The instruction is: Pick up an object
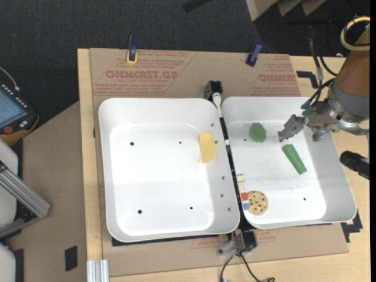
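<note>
Yellow piece (207, 147) sits at left bin's (117, 175) right edge. In right bin (335, 198) you've got green knobbly piece (257, 132) near the far left corner, cookie (257, 202) at the near left corner, green stick (294, 158) mid-bin. Gripper (301, 129) hangs just above the stick, fingers apart, nothing between them.

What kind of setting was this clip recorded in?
Probably a robotics lab grasping station: two white bins sit on a clamped board, small toy-like items such as a cookie lie inside, and a gripper hangs above the right bin.
</note>
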Controlling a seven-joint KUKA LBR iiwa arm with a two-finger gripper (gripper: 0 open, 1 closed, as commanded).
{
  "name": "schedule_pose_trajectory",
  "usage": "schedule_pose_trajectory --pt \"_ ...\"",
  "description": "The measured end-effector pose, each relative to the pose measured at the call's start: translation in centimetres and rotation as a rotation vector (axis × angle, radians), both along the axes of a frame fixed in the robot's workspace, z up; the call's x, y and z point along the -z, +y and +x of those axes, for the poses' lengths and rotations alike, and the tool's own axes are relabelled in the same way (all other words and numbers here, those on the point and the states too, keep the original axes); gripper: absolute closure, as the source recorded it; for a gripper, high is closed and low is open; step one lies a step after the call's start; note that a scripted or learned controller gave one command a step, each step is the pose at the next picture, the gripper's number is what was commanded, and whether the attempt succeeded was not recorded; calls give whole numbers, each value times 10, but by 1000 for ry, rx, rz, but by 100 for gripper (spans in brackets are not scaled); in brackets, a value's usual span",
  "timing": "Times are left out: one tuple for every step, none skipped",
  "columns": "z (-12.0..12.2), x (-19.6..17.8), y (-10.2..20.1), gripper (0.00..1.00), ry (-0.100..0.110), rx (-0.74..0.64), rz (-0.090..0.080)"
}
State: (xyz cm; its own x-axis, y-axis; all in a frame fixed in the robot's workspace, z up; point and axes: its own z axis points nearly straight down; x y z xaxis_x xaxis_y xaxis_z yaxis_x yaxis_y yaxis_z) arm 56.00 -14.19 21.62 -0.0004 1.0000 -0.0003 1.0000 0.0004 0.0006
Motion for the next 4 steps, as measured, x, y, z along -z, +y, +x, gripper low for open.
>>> schedule_pose_trajectory --pt "19 136 -8 0 1 1 0" --pt "70 131 47 0 -4 -7 1" --pt "102 131 40 0 -5 -2 -1" --pt "86 131 -32 0 -1 6 -3"
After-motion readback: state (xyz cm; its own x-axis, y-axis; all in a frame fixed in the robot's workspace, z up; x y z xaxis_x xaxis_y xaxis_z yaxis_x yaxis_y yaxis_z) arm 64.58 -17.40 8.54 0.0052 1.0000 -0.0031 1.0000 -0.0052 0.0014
